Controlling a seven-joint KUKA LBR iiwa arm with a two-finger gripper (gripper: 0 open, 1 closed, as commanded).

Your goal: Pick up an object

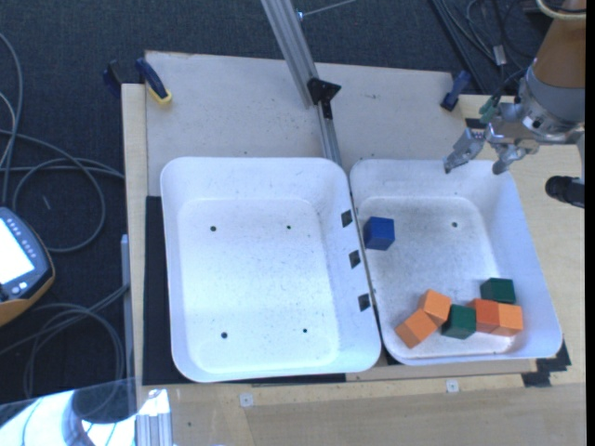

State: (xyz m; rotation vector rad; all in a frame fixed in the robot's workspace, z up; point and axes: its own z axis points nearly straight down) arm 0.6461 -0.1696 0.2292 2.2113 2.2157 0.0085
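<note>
- The grey two-finger gripper (479, 163) hangs over the far rim of the right-hand shallow white plastic bin (521, 240), its two fingers spread apart with nothing between them.
- Nearest to the gripper, below and to its left in the view, a small blue cube (378, 233) sits alone, close to the bin's left wall and well apart from the other blocks.
- Farther out, at the corner of the bin most distant from the gripper, lies a tight cluster: a dark green cube (498, 291), a second dark green cube (460, 321), and orange blocks (429, 314) packed against them, several touching.
- Judged from this layout, the lone blue cube is the cleaner target: the fingers can straddle it without nudging neighbours, provided they line up with two opposite faces and come down clear of the bin wall beside it.
- The cluster looks riskier; fingers may land on a neighbouring block or grip two at once.
- Count: one blue cube, two green cubes, and what look like four orange blocks, though the pile makes that last figure uncertain.
- Beyond, the left-hand shallow white plastic bin (186, 249) sits beside the right one.
</note>
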